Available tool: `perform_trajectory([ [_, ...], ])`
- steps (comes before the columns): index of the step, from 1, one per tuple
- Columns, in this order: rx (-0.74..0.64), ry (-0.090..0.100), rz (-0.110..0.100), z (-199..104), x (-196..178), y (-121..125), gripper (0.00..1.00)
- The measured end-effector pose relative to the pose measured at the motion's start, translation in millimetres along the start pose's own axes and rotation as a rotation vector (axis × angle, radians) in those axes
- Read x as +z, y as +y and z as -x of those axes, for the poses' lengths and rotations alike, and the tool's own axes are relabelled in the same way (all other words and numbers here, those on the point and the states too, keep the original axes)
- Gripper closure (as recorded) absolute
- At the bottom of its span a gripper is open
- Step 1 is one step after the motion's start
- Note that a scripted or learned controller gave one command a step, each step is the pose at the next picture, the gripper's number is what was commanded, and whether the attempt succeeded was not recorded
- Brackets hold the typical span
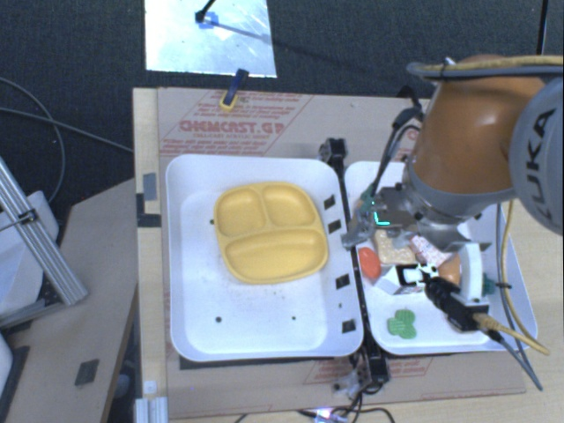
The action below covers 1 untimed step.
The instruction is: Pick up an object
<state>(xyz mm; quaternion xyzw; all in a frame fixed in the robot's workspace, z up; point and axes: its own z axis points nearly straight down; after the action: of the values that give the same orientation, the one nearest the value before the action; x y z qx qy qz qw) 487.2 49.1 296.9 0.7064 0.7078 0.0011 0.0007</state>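
Note:
My gripper (398, 247) hangs low over the right bin (441, 340), with the big grey and orange arm above hiding most of it. Right under and beside it lie a red-orange object (368, 263), a tan speckled item (394, 253) and an orange-brown item (449, 271). These are crowded close to the gripper, and I cannot make out whether any of them is held. A small green object (404, 323) lies apart, near the bin's front edge.
The left bin (189, 324) holds a yellow divided plate (269, 232). A black divider (345, 236) runs between the two bins. Cardboard lies under both bins, and a shiny sheet (210, 25) sits on the floor beyond the bench.

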Motion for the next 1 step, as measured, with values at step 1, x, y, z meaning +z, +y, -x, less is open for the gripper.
perform_trajectory([
  [1, 0.0, 0.0, 0.016, 38.5, -146.6, 0.8, 0.0],
])
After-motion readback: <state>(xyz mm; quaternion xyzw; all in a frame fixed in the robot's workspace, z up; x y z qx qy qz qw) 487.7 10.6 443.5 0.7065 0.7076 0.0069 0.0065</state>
